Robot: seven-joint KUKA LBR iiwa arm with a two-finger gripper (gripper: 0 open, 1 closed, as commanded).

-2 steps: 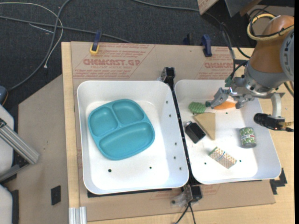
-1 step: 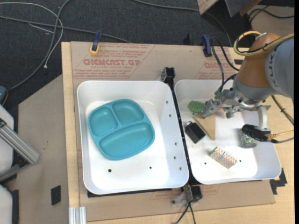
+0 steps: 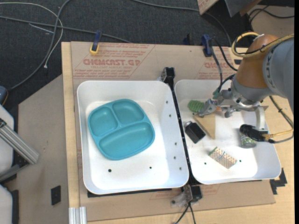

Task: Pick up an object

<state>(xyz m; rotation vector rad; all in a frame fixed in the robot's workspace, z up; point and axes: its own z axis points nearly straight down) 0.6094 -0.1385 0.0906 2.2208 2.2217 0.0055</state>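
The gripper [image 3: 223,107] sits at the right bin's [image 3: 266,169] twelve o'clock, finger spread impossible to tell; the arm hides the bin's rim behind it.

One fixed camera above the bench [image 3: 140,55], looking down aslant on both bins [image 3: 88,139], moderately near

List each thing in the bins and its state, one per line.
Blue divided plate: flat in left bin, upright.
Black block: lying in right bin, near the divider.
Green item: lying beside the gripper.
Patterned piece: lying flat, apart from the others.
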